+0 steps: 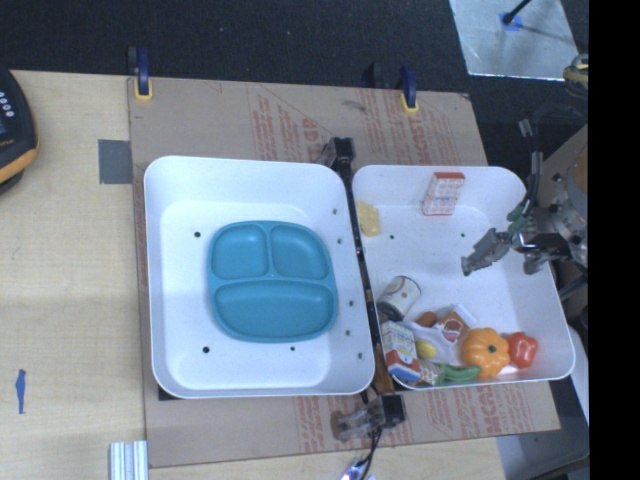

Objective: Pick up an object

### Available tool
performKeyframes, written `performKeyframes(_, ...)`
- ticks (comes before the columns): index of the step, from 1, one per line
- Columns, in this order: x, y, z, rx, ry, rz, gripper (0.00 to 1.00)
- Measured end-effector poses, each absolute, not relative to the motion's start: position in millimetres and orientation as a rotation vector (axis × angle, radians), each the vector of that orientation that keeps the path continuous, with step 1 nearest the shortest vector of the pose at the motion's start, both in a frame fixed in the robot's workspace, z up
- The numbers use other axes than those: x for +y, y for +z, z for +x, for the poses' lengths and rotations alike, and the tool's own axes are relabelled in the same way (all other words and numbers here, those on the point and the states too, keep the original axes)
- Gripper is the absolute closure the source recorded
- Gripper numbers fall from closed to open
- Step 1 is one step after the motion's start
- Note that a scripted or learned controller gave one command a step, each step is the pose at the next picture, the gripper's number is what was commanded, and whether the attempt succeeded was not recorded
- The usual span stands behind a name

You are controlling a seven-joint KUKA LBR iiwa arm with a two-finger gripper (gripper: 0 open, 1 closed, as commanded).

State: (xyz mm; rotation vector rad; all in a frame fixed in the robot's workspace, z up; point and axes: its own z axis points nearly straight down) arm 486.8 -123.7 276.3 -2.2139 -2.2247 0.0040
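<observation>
My gripper reaches in from the right and hovers over the bare middle of the right bin; nothing shows in it. A heap of toy food lies along that bin's front edge: an orange pumpkin, a red pepper, a green piece and a printed packet. A small can lies left of the gripper. An orange and white box rests near the far wall, and a yellow piece sits by the left wall.
The left bin holds a blue divided plate. Both bins sit on a cardboard sheet clamped at its far edge. A dark device lies at the bench's far left.
</observation>
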Motion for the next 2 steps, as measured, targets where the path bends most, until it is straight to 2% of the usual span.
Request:
performKeyframes(1, -75.7, 186.6, 574.8, -2.229, 0.007, -2.205, 0.00)
performKeyframes(2, -153.6, 85.7, 620.7, -2.218, 0.015, -2.218, 0.00)
